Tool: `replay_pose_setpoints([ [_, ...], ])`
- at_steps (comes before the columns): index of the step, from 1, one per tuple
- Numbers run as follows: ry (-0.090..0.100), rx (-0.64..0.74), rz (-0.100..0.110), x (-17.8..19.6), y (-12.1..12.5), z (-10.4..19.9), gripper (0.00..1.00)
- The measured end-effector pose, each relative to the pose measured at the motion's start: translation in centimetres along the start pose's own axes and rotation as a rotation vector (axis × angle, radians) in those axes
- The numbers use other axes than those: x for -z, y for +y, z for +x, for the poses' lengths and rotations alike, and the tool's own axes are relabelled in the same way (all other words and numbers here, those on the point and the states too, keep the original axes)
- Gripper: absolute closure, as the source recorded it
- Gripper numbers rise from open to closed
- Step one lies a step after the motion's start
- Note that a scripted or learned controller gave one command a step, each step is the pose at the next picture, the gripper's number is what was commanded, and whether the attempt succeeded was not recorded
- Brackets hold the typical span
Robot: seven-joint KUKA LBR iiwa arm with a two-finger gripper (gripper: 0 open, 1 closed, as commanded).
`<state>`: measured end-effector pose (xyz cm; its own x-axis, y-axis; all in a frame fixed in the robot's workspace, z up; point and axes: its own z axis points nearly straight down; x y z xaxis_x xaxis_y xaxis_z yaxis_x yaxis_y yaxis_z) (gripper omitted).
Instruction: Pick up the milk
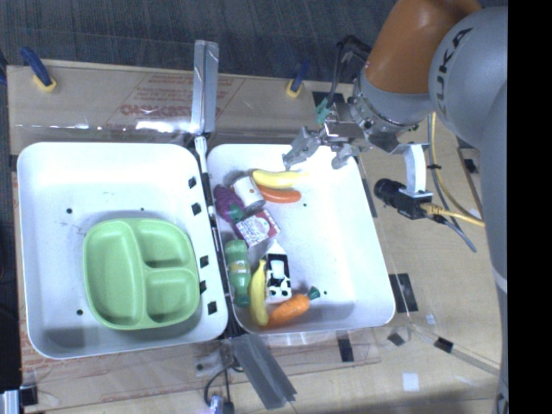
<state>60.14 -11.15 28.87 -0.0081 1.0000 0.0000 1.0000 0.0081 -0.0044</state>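
The milk [276, 278] is a small white carton with black cow patches. It lies in the right bin [345, 257], near the front, between a yellow banana [258, 288] and an orange carrot [289, 310]. My gripper [321, 153] hangs over the bin's back edge, well behind the milk and to its right. Its fingers [298, 153] are spread open with nothing between them. Another yellow banana [276, 178] lies just left of and below the fingers.
Along the right bin's left side lie a red sausage [280, 196], purple grapes [228, 203], a dark red packet [255, 227] and a green bottle [235, 261]. The left bin [52, 197] holds a green divided tray [142, 272]. A metal divider [204, 84] rises between the bins.
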Motion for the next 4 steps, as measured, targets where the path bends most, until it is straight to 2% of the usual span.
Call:
replay_pose_setpoints([
  [1,0.001,-0.188,0.002,-11.6,-6.7,1.1,0.00],
  [2,-0.005,-0.187,-0.005,-19.7,-10.9,0.6,0.00],
  [3,-0.004,-0.178,-0.005,-18.8,-10.8,0.8,1.00],
  [4,0.001,-0.181,-0.004,-19.6,-5.4,-0.2,1.00],
])
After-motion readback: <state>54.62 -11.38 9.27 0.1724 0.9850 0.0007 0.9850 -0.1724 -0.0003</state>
